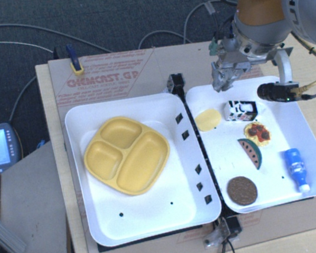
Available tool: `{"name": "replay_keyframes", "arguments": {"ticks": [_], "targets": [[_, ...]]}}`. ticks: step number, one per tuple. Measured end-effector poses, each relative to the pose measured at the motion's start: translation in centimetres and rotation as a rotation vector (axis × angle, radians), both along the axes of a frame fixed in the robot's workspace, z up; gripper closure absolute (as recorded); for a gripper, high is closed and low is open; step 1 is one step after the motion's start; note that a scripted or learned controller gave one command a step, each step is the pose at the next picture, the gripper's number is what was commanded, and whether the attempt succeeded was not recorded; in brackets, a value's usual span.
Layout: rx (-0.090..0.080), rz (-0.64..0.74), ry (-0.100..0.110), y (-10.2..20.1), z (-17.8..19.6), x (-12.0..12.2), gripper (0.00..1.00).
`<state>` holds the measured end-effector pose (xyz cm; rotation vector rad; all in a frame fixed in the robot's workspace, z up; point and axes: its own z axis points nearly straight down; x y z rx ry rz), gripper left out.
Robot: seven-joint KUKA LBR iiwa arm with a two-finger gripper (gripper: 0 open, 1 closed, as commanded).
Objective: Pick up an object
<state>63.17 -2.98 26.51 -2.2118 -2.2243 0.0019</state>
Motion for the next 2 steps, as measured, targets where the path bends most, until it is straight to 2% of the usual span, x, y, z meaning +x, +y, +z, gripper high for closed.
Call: {"name": "replay_keyframes", "arguments": {"ticks": [1,2], "targets": [[-0.002,-0.001,-0.005,5.3,0.3,0.1,1.0],[-0.002,-0.001,-0.001,9.8,-0.4,-0.8,1.0]]}}
